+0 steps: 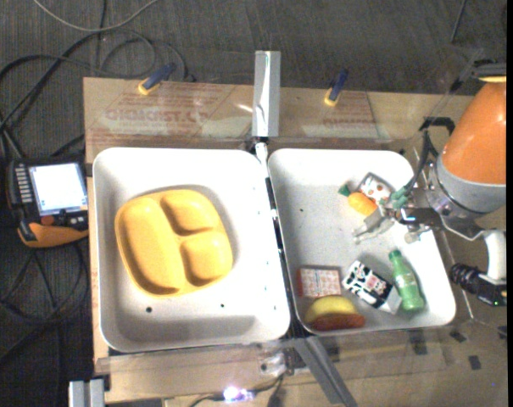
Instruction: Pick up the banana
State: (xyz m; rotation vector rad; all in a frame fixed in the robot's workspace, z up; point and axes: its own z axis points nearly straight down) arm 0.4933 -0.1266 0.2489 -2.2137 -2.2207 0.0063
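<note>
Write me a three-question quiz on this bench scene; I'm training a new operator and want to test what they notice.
1. True or false: the banana lies in the right bin.
2. Which object sits in the left bin? A) a green bottle B) a yellow divided plate C) a carrot
3. Fill in: the gripper hovers in the ____ bin, apart from the banana.

Key:
1. True, near that bin's front edge, beside the small printed box.
2. B, the yellow divided plate; the green bottle is in the right bin.
3. right
</note>
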